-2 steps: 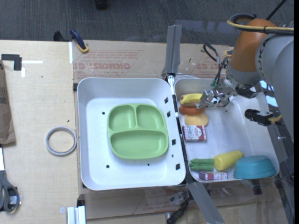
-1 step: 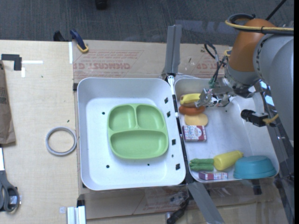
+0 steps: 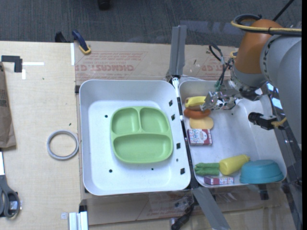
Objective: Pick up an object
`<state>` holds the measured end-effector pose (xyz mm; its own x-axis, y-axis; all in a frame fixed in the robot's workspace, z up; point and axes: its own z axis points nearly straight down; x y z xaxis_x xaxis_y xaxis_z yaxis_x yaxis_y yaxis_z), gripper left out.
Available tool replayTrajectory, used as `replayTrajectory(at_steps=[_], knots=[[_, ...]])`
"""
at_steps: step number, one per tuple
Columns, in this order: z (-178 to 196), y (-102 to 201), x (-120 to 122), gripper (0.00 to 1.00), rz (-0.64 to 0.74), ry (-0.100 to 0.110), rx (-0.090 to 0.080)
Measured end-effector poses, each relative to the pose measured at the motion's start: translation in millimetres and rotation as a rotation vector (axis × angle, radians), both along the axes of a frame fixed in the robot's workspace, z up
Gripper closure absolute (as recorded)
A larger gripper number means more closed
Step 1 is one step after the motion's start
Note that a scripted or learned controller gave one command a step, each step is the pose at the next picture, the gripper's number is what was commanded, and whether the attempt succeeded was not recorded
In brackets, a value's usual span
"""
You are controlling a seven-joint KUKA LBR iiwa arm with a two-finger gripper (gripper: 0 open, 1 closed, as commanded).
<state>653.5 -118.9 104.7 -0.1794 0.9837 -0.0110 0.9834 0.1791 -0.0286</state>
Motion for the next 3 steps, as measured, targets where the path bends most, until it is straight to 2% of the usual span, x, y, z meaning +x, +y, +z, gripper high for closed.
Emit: replayTrajectory(at_steps=[1,2,3], knots=[[76.3,-40.7,-5.1,0.00,-0.015,-0.027,0.014],[84.8,-41.3,-4.8,1.00,-0.014,-0.028,0.012],[84.8,-41.2,-4.9,0.00,-0.014,-0.028,0.012]])
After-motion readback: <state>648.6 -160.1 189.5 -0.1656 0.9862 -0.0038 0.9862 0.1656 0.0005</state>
